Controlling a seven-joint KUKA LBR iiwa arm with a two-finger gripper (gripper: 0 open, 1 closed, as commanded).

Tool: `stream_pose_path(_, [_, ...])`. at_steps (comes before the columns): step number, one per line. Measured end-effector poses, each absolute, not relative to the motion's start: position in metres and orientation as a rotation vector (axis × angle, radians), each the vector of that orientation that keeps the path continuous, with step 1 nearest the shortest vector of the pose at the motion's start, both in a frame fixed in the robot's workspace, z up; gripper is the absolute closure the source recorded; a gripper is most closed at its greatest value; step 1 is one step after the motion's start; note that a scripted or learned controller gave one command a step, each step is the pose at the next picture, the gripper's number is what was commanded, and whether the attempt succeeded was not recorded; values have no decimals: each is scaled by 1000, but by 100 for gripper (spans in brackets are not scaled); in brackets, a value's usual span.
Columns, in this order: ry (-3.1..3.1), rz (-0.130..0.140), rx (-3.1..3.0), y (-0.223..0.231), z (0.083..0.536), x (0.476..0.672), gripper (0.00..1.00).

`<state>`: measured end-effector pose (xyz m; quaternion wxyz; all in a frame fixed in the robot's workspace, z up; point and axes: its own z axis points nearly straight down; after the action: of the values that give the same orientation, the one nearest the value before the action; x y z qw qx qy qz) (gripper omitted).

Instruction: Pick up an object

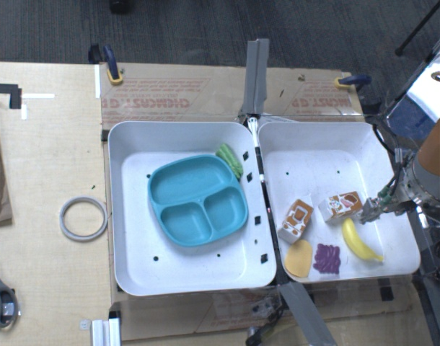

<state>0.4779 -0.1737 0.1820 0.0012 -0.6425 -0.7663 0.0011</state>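
Right bin (274, 146), nearest edge: a yellow disc (299, 259), a purple grape bunch (327, 258) and a banana (360, 241). Beyond lie two small cartons (296, 219), one (341, 205) just beside the gripper (370, 211); whether the claw is wide or narrow cannot be told. Recommend centring squarely over that carton before descending. Left bin (126, 139): blue divided plate (197, 200), green item (230, 160) at its far corner.

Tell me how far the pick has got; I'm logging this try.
Done: the gripper is down in the right bin, at the right end of the small carton. In hand: nothing visibly; whether it grips the carton cannot be told. Left: the lift. The banana, second carton, purple piece and orange piece lie on the bin floor.
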Motion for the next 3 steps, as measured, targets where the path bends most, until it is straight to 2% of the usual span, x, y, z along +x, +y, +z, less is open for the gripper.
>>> stream_pose_path(1, [-2405, 4, -2017, -174, 182, 478, 0])
stream_pose_path(2, [-2455, 1, -1956, -195, 91, 477, 0])
stream_pose_path(3, [-2452, 1, -1960, -195, 100, 477, 100])
